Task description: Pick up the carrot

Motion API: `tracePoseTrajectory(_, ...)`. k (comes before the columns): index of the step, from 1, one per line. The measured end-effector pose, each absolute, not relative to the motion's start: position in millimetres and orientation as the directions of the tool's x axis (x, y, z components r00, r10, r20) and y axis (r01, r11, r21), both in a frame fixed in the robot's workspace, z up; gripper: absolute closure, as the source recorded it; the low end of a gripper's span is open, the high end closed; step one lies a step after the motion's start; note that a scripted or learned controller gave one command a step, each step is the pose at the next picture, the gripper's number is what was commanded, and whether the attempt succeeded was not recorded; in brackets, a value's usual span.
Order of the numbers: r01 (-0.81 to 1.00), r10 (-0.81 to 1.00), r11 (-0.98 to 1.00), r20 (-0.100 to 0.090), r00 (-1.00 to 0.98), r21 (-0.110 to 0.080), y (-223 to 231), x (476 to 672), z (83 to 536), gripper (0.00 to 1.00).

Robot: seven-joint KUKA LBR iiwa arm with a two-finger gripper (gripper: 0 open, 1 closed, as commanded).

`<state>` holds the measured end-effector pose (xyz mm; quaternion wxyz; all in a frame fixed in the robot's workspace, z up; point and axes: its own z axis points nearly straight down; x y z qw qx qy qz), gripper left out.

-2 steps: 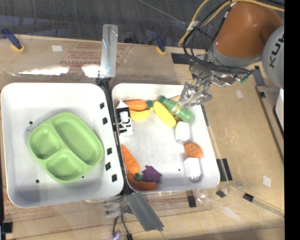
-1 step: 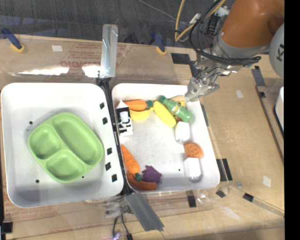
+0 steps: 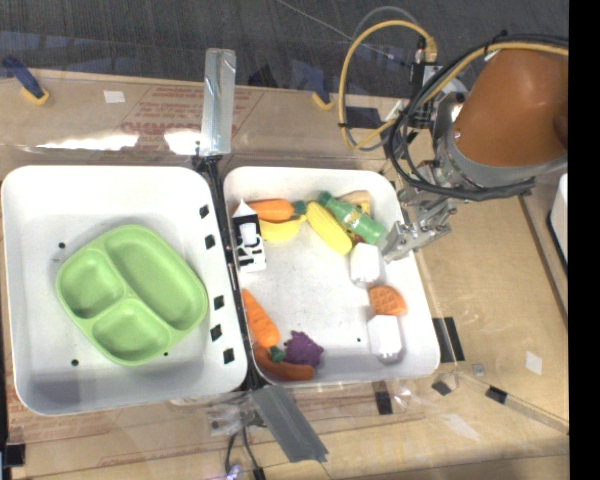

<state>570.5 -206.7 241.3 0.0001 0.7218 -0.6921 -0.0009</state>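
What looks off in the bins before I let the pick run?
Nothing spilled or damaged. The pincer sits over the right bin's right rim, away from the carrot lying along that bin's left wall. The green tray rests askew in the left bin.

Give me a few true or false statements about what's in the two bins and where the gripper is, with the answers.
1. The green divided plate lies in the left bin. True.
2. The carrot lies in the left bin. False: it lies in the right bin, along its left wall.
3. The gripper is at the right bin's right rim. True.
4. The carrot is between the gripper's fingers. False: it lies apart from the gripper.
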Motion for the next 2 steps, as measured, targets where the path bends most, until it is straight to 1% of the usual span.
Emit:
tracePoseTrajectory(1,-0.972,-0.972,-0.235,-0.001,0.235,-0.003,-205.2,621.9,255.1,1.0)
tracePoseTrajectory(2,-0.863,-0.863,-0.506,-0.005,0.506,0.003,-185.0,528.6,211.8,1.0)
